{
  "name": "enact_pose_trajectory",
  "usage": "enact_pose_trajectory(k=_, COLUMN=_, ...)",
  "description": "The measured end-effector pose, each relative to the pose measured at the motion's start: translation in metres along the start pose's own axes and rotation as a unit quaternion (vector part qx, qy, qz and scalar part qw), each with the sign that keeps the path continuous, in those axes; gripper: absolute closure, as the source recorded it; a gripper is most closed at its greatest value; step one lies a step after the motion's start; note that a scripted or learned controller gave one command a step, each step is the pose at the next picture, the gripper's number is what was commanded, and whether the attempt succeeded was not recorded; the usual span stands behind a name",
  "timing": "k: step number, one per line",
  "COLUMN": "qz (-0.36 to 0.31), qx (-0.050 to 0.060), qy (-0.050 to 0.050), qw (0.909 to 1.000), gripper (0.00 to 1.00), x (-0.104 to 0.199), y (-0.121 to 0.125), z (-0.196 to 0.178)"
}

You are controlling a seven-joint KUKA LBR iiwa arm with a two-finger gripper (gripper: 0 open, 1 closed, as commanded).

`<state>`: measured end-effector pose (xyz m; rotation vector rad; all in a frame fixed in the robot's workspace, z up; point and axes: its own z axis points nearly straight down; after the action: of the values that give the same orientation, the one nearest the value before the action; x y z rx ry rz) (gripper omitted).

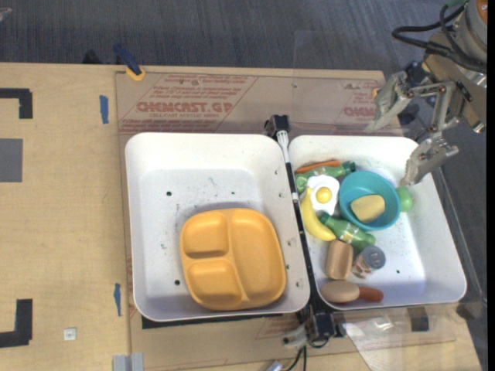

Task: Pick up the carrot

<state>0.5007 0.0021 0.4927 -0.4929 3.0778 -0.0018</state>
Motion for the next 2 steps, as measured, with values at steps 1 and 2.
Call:
enact_pose_trajectory(k=1, qz=0.054, qx=-0.003, qy=0.01, qw=0.9985, gripper=0.0, x=-0.02, y=0.077, z=0.032)
enact_pose_trajectory(k=2, qz=0.067, qx=-0.003, qy=0.015, qw=0.9976, gripper=0.0, x=-0.014, y=0.1, z=0.144)
